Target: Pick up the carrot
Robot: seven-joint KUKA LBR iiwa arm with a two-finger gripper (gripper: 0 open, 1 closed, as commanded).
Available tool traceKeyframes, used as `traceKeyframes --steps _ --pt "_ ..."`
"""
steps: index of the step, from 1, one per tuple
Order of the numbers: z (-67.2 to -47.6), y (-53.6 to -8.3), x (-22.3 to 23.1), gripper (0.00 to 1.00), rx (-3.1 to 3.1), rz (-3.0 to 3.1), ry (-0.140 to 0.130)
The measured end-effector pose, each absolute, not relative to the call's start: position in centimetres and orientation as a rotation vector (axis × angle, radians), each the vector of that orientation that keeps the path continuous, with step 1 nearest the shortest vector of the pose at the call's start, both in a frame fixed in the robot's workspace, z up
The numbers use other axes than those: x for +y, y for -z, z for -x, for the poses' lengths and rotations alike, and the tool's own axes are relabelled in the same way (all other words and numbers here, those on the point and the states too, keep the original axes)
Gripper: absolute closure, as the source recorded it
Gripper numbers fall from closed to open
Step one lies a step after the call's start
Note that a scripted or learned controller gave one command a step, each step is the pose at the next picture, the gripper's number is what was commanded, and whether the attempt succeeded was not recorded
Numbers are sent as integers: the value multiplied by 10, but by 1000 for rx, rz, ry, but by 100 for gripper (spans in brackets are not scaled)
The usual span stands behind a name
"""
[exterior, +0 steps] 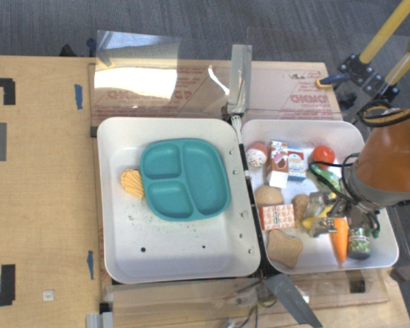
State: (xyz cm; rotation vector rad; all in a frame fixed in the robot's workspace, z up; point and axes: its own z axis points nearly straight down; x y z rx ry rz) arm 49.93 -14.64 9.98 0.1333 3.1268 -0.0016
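Note:
The carrot (339,240) is a small orange cone lying in the right bin (386,255), near its front right corner, with its tip towards the front edge. My gripper (330,212) hangs low over the bin just above and to the left of the carrot's thick end, among the clutter there. The arm's orange band (394,159) covers the bin's right side. Whether the carrot's top touches the gripper is not clear from this angle.
Around the carrot lie a green can (360,243), a yellow piece (314,222), a bread slice (285,247), a red-and-white packet (277,217), small cartons (287,161) and a tomato (322,154). The left bin (123,251) holds a teal divided plate (184,178) and a yellow shell-shaped piece (132,182).

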Motion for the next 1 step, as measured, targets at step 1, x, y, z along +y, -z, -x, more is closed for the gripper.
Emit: traceKeyframes --steps 1 --pt "-484 -268 -113 100 3120 -140 3"
